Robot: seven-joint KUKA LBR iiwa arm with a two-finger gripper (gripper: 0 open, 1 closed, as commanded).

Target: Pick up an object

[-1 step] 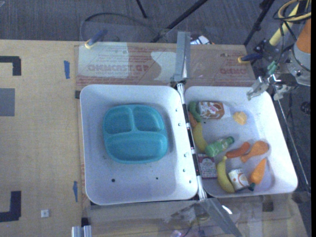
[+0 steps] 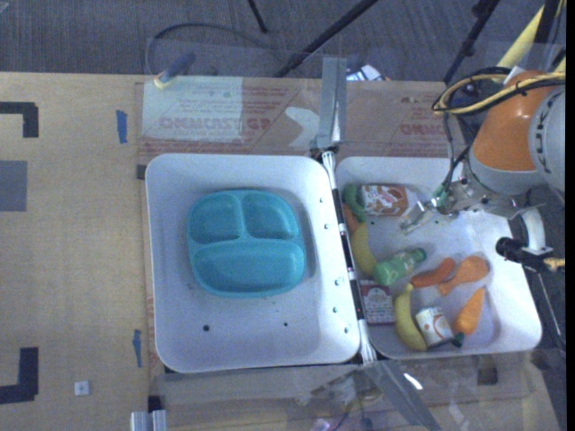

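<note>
Items I logged: left bin [image 2: 171,268], smooth white, held a glossy teal three-compartment plate [image 2: 246,242]. Right bin [image 2: 526,317], frame's right, held a curved yellow banana [image 2: 409,323], orange carrot pieces [image 2: 471,310] and a green bottle [image 2: 399,265]. Gripper [image 2: 422,214] hung above the bottle toward upper right; its opening I couldn't tell.

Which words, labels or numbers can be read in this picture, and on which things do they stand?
Cardboard sheet behind the left bin: red print, upside down and blurred, not readable.
Cardboard behind the right bin: red print, too blurred to read.
Red and white packet: label too small to read.
Small packet by the divider: print unreadable.
Small can: label unreadable.
</note>
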